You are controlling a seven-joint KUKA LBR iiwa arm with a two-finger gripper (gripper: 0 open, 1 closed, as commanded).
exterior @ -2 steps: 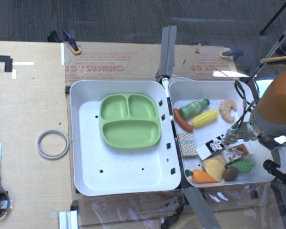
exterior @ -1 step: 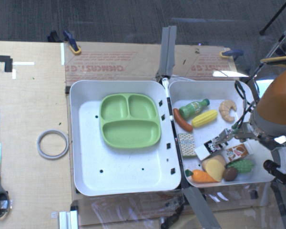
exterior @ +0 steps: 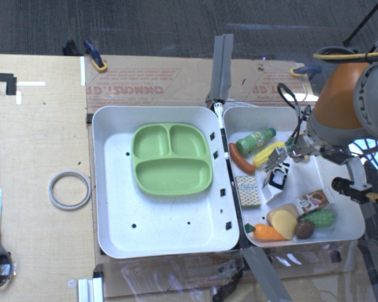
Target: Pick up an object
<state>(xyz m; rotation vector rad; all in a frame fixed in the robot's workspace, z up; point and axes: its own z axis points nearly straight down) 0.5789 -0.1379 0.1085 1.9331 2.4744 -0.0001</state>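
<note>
- Gripper hangs low in the right bin, its grip state unreadable, just beside a smooth yellow banana.
- Glossy green bottle lies nearby.
- Green 3-compartment plate sits in the left bin.

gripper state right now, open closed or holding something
Two-finger gripper: cannot be told; it sits low in the right white bin, beside the yellow toy banana, with nothing seen between its fingers.

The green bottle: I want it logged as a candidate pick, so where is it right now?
In the camera view the green bottle lies in the right bin, near its far left corner, just beyond the yellow banana and the red sausage.
</note>
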